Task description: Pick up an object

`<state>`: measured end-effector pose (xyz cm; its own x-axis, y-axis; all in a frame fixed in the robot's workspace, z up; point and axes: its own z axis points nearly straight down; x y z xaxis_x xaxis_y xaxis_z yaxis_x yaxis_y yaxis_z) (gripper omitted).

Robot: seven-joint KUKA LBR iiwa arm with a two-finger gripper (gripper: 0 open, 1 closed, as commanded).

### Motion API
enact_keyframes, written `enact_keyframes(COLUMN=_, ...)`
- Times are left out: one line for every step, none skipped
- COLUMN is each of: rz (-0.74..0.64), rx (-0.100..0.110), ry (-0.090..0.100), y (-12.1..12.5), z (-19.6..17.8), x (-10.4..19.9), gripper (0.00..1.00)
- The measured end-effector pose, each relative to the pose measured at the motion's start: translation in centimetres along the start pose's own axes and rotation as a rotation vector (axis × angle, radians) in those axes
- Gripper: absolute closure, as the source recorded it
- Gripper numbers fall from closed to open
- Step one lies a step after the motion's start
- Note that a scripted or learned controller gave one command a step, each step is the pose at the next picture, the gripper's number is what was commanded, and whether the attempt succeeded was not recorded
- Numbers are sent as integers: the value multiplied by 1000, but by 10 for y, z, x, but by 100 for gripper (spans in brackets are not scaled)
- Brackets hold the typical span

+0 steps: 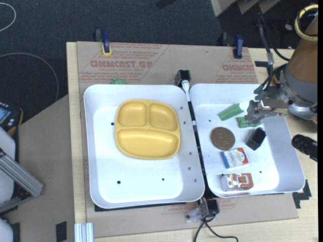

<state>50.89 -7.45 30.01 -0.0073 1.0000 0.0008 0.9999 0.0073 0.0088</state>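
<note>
Fingers (251, 119) state unclear, near right bin (282, 183) far edge, beside green block (230, 112), black block (256, 138) close.

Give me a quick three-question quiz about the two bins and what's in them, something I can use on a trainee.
1. True or false: the yellow divided plate lies in the right bin.
2. Which item lies nearest the gripper?
A. the green block
B. the orange and white packet
C. the yellow divided plate
3. Fill in: the brown round disc lies directly above the ____ and white packet in the camera view.

Key
1. False; it lies in the left bin.
2. A
3. blue
</note>
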Motion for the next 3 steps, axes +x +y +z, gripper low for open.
enact_keyframes(rz=4, rx=-2, ry=-1, y=-29, z=-93, x=11, gripper=100)
enact_keyframes(rz=4, rx=16, ry=1, y=-29, z=-2, x=56, gripper=100)
enact_keyframes(rz=1, rx=0, ry=0, y=-27, z=-96, x=111, gripper=100)
